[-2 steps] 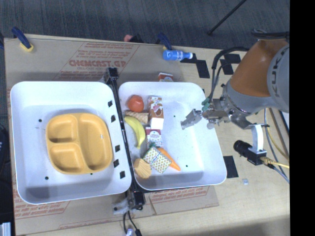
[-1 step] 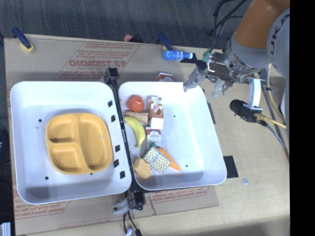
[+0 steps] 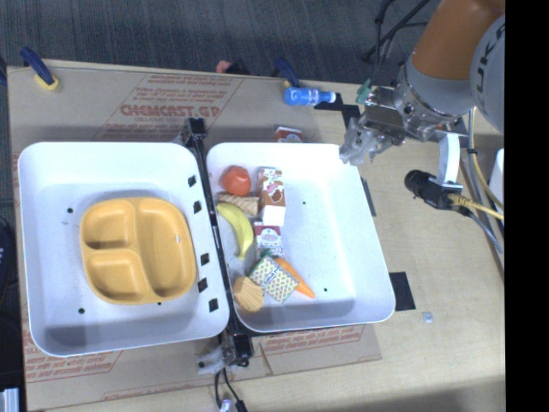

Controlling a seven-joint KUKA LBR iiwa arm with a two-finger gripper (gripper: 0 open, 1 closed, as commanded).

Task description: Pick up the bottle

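Observation:
A small white bottle [image 3: 268, 242] with a green-and-red label lies in the middle of the right bin [image 3: 343, 230], wedged between the banana [image 3: 237, 227] and a white carton [image 3: 273, 214]. My gripper [image 3: 354, 149] hangs over the far right corner of that bin, well up and to the right of the bottle. I see nothing held in it.
The right bin also holds a tomato [image 3: 237, 179], a brown carton [image 3: 272, 187], a carrot [image 3: 297, 280], a patterned packet [image 3: 272, 279] and a biscuit [image 3: 249, 294]. A yellow divided plate [image 3: 137, 249] lies in the left bin [image 3: 43, 196]. A blue clamp [image 3: 302, 97] sits behind the bins.

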